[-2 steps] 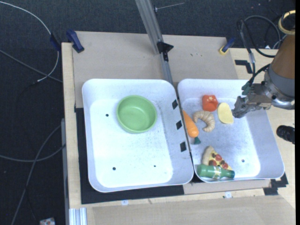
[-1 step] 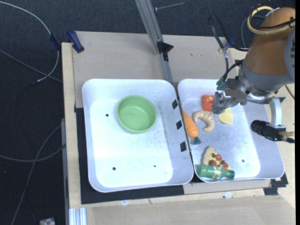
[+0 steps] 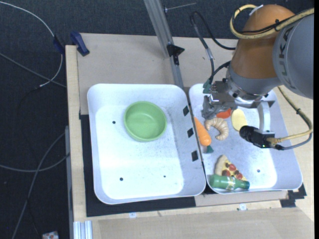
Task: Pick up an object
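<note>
2 white bins are seen side by side on a table point(image 3: 75, 133). A green bowl point(image 3: 145, 120) lies in the left bin point(image 3: 134, 183). In the right bin point(image 3: 279, 168), the end effector point(image 3: 218, 106) is lowered just above a beige croissant point(image 3: 219, 127); its grip cannot be told. An orange carrot point(image 3: 202, 130) lies just left of the croissant, a pizza slice point(image 3: 228, 167) below it.

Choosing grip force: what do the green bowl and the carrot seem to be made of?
Green bowl: likely plastic, with a smooth, uniform colour and soft sheen. Carrot: probably moulded plastic toy food, with even orange colour and a slight gloss; rubber cannot be ruled out.
</note>
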Tool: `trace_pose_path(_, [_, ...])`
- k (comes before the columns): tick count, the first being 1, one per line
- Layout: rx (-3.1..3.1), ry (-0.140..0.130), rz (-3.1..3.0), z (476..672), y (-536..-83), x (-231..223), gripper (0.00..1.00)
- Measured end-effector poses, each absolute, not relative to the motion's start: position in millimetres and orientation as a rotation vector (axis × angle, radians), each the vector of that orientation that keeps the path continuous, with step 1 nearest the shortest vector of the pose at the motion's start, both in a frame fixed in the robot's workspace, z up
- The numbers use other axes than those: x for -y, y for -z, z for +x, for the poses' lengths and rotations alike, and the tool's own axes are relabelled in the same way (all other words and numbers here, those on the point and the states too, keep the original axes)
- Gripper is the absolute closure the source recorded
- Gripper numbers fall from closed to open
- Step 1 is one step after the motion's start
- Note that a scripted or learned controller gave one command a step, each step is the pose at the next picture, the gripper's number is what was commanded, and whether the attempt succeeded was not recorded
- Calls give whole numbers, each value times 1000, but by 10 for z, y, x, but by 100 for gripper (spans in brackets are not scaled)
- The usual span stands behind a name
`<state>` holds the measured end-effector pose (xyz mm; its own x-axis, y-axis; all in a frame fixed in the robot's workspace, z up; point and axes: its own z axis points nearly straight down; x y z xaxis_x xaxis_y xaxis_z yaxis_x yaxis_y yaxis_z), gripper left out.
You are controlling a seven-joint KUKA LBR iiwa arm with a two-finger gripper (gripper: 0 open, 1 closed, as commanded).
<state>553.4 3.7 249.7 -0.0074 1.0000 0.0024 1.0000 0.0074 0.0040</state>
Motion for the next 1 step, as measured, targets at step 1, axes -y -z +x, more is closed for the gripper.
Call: trace_pose_path(1, [-2228,-5,2215,5654,-2499,-489,100])
